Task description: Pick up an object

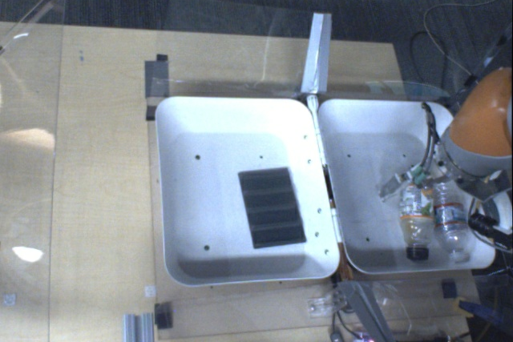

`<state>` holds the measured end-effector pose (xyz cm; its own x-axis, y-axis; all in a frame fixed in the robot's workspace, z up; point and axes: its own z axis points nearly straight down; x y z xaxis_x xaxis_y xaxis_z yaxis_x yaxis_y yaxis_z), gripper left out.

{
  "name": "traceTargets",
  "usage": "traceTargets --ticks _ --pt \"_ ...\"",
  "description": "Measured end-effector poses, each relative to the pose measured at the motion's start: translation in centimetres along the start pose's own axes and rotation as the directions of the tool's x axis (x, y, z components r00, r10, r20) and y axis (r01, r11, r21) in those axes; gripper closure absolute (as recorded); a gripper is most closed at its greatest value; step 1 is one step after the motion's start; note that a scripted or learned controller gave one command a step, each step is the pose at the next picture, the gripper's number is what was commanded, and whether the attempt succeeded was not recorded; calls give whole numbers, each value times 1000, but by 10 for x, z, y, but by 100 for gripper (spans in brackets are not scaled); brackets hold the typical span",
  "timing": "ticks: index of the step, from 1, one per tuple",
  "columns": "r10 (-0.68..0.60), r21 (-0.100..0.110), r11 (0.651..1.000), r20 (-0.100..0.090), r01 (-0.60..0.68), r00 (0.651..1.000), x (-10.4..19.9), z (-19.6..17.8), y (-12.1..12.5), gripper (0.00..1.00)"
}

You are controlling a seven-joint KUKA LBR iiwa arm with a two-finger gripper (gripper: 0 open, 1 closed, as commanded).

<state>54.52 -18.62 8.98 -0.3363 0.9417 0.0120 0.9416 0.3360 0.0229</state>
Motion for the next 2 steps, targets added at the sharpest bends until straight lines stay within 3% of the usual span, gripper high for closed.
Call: traceTargets --ticks 1,2 --pt "-6 -7 1000 -5 6 1000 5 -11 6 100" --pt "8 16 1000 15 -8 1000 34 -103 42 100"
